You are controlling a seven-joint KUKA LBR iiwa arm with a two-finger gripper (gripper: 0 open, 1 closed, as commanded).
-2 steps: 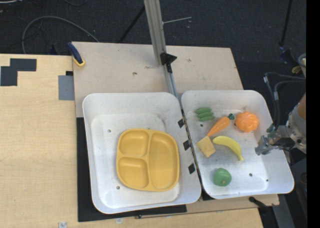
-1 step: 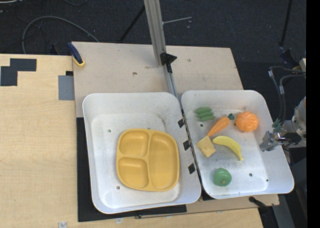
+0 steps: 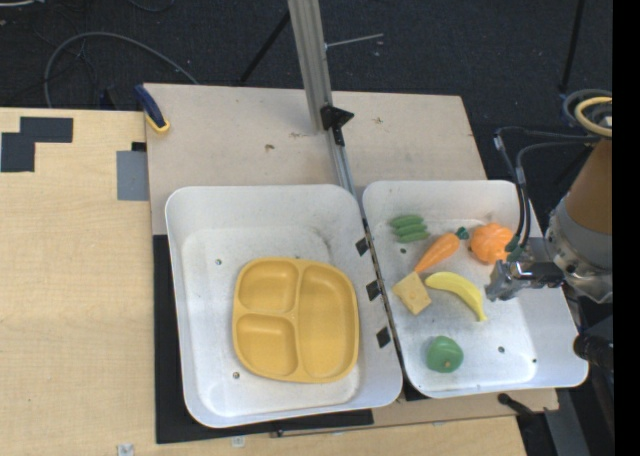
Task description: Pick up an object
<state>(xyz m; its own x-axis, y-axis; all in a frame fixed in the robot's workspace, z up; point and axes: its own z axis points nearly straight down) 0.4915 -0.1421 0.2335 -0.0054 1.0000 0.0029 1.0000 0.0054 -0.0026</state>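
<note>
- Low at the right edge of the frame, the arm (image 3: pixel 590 214) reaches leftward over the right bin (image 3: pixel 540 369), its grey wrist just past the bin's right rim.
- Its gripper (image 3: pixel 503 282) hangs above the bin floor beside the banana's right end and just below the orange fruit; whether it is spread or closed cannot be told, and nothing shows held in it.
- Inside the right bin lie a green pod (image 3: pixel 408 227), a carrot (image 3: pixel 438 251), an orange fruit (image 3: pixel 489 242), a yellow banana (image 3: pixel 458 292), a pale wedge (image 3: pixel 412 294) and a green round fruit (image 3: pixel 444 354).
- Left of it, the left bin (image 3: pixel 200 244) holds a yellow divided plate (image 3: pixel 296 319).
- Behind both bins a metal post (image 3: pixel 310 44) rises from the bench (image 3: pixel 240 134).
</note>
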